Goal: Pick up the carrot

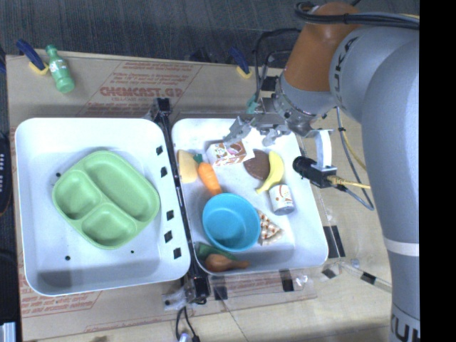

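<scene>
Pincer (254, 130) fingertips indistinct, carrot (209, 177) unobscured

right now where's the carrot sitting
The carrot lies in the right-hand bin, near its left wall, just above the blue bowl and beside the pale yellow item on its left, below-left of the gripper.

The tabletop (128, 84) is a flat brown cardboard-like sheet printed with red lettering. Two shallow white plastic bins sit directly on it, side by side and touching along their inner walls: the left bin (28, 212) covers most of the left half, the right bin (310, 226) sits toward the right edge. A small green plastic bottle (60, 70) lies near the far left corner, just beside a blue clamp (30, 54). Another blue clamp (241, 61) grips the far edge, behind the right bin.
</scene>
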Available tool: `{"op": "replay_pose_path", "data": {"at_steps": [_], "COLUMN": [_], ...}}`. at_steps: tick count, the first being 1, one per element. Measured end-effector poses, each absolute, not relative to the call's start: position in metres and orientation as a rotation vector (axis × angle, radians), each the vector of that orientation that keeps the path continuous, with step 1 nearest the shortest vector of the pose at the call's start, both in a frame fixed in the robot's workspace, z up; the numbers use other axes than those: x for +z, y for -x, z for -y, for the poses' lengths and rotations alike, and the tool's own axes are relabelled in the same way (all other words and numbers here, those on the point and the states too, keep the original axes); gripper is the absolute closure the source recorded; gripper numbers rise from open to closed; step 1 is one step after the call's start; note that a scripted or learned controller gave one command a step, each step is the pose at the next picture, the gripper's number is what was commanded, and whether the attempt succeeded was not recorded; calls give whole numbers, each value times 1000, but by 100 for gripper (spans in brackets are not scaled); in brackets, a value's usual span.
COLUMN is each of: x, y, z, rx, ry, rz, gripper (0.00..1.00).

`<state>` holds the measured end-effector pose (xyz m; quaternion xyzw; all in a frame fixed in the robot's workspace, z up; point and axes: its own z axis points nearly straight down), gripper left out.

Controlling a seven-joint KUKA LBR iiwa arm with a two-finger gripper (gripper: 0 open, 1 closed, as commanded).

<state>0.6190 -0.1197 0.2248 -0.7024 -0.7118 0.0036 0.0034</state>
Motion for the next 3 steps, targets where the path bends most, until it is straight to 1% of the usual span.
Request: {"op": "replay_pose_path", "data": {"at_steps": [1, 2, 3], "x": [89, 100, 140], "y": [-600, -600, -551], "z": [107, 107, 97], "rx": [14, 22, 5], "ry": [2191, 2181, 2095], "rz": [2240, 2247, 2338], "gripper": [0, 100, 100]}}
